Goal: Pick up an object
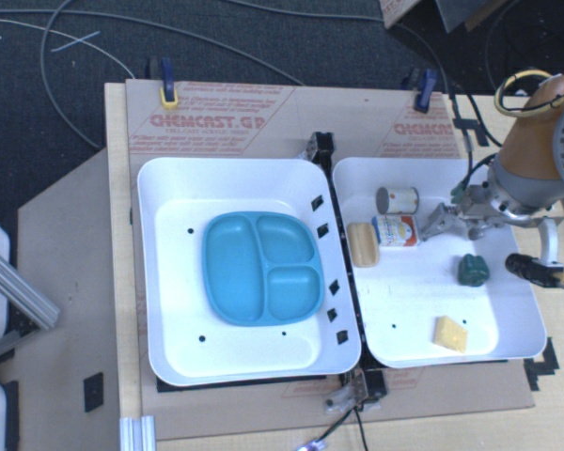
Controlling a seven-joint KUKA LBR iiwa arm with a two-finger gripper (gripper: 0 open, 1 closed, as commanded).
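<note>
The gripper (444, 222) is hovering low in the right bin (508, 346), angling toward the small can (396, 230) just beside it (its grip: I cannot tell); nothing is showing between it.

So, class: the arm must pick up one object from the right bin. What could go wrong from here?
1. The can, the carton and the tan sponge lie close together, so the gripper might nudge a neighbour.
2. The sponge sits by the bin wall, which may block a finger.
</note>
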